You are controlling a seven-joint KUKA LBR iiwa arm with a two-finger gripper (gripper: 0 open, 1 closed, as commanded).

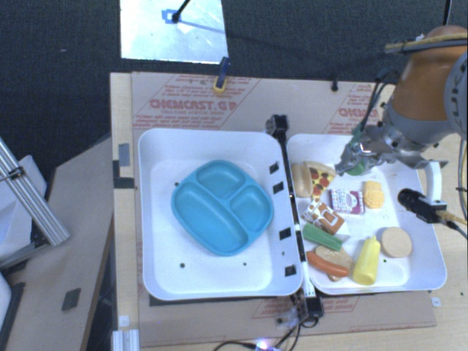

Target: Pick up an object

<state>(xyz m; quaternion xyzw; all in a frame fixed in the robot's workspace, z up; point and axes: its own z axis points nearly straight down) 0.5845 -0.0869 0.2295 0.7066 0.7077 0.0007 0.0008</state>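
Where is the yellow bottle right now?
The yellow bottle lies in the right bin, near its front edge in the camera view. A hot dog is on its left and a round tan cookie on its right.

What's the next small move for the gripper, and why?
Probably straight down. The gripper hangs over the right bin's upper part, just right of the pizza slice, with nothing visibly held. A short descent there looks like the closest pick.
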